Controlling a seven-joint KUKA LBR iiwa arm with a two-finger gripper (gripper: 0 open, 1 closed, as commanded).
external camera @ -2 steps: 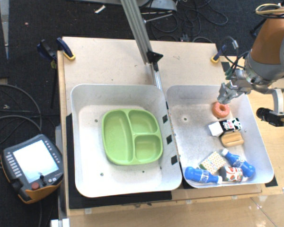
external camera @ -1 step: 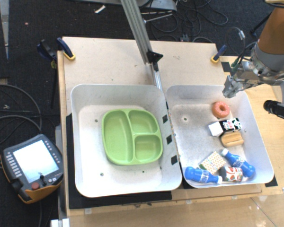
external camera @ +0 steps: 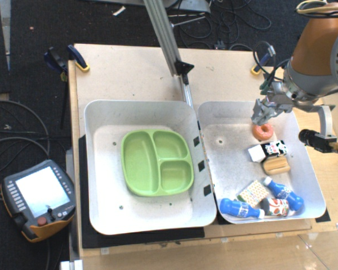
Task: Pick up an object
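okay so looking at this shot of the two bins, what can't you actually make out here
- Whether the claw is open or shut: its fingers blur together from the camera view's slanted angle.
- The top of the pink ring: the claw covers it, so contact is unclear.
- The small items piled at the right bin's near edge: they overlap and labels are too small to read.
- The arm: cut off by the right edge.
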